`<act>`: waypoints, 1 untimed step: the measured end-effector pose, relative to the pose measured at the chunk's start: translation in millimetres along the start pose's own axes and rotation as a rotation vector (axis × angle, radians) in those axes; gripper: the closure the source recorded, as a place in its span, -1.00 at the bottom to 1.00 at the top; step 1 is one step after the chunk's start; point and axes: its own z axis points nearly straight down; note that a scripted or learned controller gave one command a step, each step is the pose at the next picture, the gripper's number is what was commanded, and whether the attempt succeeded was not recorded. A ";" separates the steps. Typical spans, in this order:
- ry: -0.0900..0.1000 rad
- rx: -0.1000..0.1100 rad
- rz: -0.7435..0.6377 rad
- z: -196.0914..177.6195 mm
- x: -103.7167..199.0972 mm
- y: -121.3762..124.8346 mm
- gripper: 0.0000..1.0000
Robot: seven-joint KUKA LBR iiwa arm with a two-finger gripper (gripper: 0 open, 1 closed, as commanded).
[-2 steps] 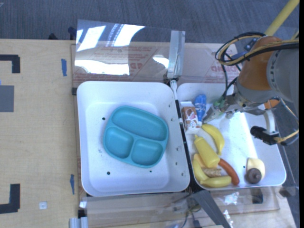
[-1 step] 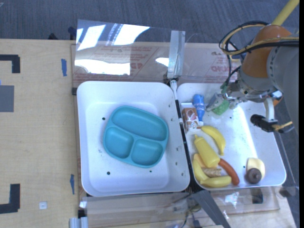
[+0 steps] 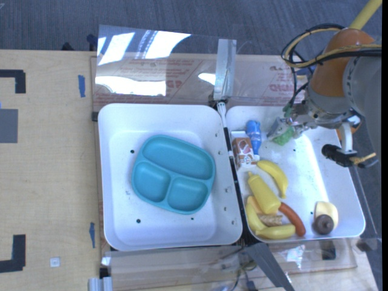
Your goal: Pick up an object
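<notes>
My gripper (image 3: 288,126) hangs over the far part of the right bin (image 3: 348,190), under the grey arm with its orange band. A small green object (image 3: 282,137) lies right at the gripper's tip, touching or nearly touching it. To its left are a blue bottle (image 3: 253,133) and a brown and white carton (image 3: 242,151). Nearer the front lie a yellow banana (image 3: 274,174), a yellow squeeze bottle (image 3: 264,194), a red sausage (image 3: 292,219), a second banana (image 3: 267,229) and a round yellow and brown piece (image 3: 325,217).
The left bin (image 3: 115,162) holds a blue divided plate (image 3: 173,173). A clear panel (image 3: 157,65) stands behind the bins with a metal post (image 3: 224,71) between them. Cables (image 3: 303,41) loop above the arm's wrist.
</notes>
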 end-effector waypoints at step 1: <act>0.003 -0.012 0.009 -95.8 75.3 17.2 1.00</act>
